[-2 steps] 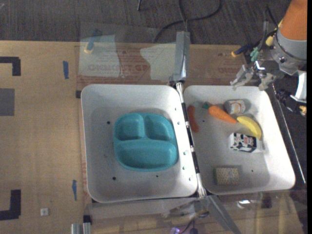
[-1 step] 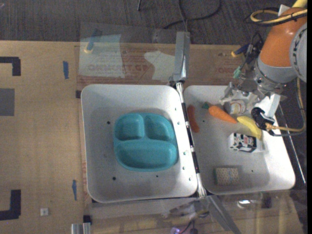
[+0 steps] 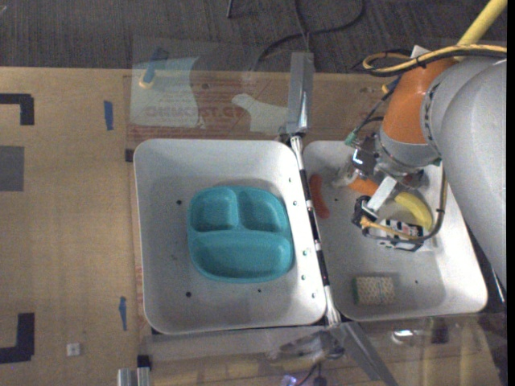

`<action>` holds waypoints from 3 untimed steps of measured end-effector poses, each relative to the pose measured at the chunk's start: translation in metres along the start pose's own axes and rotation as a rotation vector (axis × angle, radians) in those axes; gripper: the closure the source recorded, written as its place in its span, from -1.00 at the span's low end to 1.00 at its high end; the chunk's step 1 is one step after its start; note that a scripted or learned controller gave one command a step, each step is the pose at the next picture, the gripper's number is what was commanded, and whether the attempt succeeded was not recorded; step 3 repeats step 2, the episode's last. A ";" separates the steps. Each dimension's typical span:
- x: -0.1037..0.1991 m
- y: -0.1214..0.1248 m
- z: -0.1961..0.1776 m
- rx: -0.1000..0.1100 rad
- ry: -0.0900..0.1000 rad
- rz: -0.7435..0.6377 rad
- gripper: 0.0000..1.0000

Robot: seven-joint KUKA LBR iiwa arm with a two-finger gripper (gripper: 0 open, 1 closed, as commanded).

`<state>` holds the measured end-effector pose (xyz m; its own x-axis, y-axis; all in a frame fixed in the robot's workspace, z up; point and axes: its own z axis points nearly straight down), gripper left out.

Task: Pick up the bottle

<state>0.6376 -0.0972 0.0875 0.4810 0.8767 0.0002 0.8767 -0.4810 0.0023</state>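
Observation:
My gripper (image 3: 368, 174) hangs low over the upper middle of the right bin (image 3: 459, 296), below the orange band of the arm. An orange thing (image 3: 364, 186) pokes out just under it, mostly hidden by the gripper, and I cannot tell whether it is the bottle. A yellow banana (image 3: 414, 209) lies just to the right of the gripper. A slim red-orange thing (image 3: 319, 197) lies along the bin's left wall, apart from the gripper.
A tan sponge-like block (image 3: 375, 289) rests near the right bin's front edge. The left bin (image 3: 161, 175) holds a teal divided plate (image 3: 240, 233) at its middle. The arm's bulk covers the right bin's far right corner.

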 end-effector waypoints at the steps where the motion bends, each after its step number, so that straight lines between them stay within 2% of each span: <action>1: -0.001 0.001 -0.012 -0.002 -0.001 0.000 1.00; 2: -0.018 0.044 -0.113 0.000 0.000 -0.108 1.00; 3: -0.018 0.044 -0.113 0.000 0.000 -0.108 1.00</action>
